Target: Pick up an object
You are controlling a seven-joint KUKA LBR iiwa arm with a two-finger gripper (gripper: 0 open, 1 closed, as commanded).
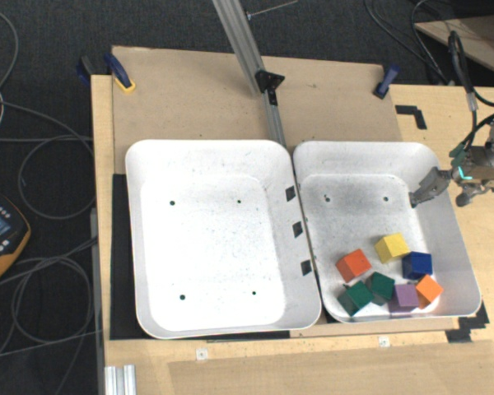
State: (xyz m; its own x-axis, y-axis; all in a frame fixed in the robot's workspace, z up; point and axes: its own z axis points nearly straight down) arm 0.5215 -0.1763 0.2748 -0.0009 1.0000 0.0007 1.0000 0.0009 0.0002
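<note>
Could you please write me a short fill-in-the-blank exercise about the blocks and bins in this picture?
1. All the blocks lie in the ____ bin.
2. The yellow block sits just above the ____ block.
3. The gripper hovers over that bin's ____ edge.
4. There are two ____ blocks, one at each side of the pile.

Missing words: right; blue; right; orange

Two white bins (210, 159); seven blocks in the right bin (445, 245): two orange (354, 263), two green (382, 286), one yellow (391, 247), one blue (417, 264), one purple (405, 295).
</note>
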